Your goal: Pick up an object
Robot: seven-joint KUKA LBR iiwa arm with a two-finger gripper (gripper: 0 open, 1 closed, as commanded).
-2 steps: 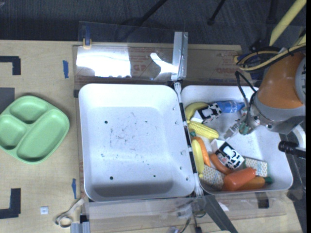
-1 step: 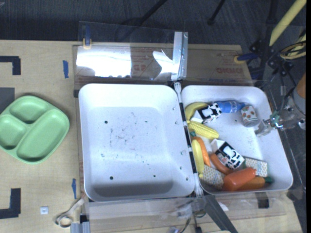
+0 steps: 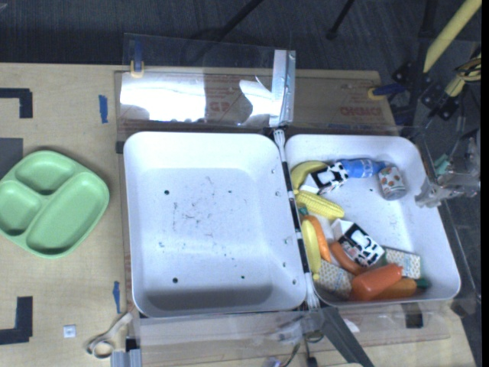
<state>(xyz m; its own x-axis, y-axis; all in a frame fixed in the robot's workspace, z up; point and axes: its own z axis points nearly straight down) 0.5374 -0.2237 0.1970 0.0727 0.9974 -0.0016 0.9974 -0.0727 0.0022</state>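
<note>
Camera view, toys [image 3: 348, 239] heaped in right bin [image 3: 428, 228]

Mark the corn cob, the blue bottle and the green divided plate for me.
corn cob [image 3: 319, 204]: camera view, middle of the yellow cob.
blue bottle [image 3: 362, 167]: camera view, middle of its blue body.
green divided plate [image 3: 69, 212]: camera view, floor of the large compartment.

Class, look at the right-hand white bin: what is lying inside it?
Inside the right bin: a banana, corn cob, blue bottle, spotted cup, two black-and-white toys and an orange carrot. Whatever lies beneath the pile is covered.
</note>
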